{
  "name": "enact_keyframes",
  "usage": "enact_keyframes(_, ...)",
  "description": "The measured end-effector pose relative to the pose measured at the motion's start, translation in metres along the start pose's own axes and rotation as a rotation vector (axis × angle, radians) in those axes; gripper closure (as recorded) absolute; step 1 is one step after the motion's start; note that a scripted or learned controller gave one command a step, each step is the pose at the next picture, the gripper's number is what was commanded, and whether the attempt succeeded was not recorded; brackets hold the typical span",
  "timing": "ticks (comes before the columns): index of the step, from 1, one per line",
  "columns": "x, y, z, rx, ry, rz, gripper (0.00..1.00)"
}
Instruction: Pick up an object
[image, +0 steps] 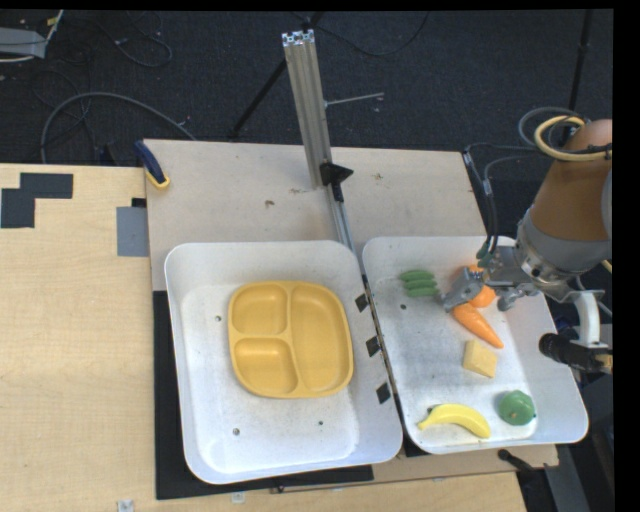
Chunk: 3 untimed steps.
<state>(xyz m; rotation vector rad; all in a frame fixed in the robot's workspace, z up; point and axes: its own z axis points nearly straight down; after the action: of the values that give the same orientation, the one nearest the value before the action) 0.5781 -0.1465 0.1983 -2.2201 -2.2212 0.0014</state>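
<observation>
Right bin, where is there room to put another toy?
Right bin: bare floor in the middle, between green pickle, cheese and banana. Crowded near the carrot, where the pincer sits. Left bin: bare edges around the yellow plate.

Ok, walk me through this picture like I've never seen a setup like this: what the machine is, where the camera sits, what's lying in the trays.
One camera looks down at a slant on a bench with two shallow white bins. The grey arm with the orange band reaching in from the right is a robot; its end effector is low over the right bin, right at the top of an orange toy carrot. Whether it grips anything can't be told. That bin also holds a green ridged toy, a yellow wedge, a banana and a round green fruit. The left bin holds a yellow divided plate.
</observation>
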Motion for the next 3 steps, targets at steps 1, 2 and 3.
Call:
enact_keyframes(1, -0.001, 0.007, 0.060, 0.005, 0.001, 0.001, 0.00)
enact_keyframes(2, -0.001, 0.008, 0.111, 0.000, 0.000, 0.001, 0.00)
enact_keyframes(3, -0.003, 0.009, 0.097, -0.004, -0.001, 0.004, 1.00)
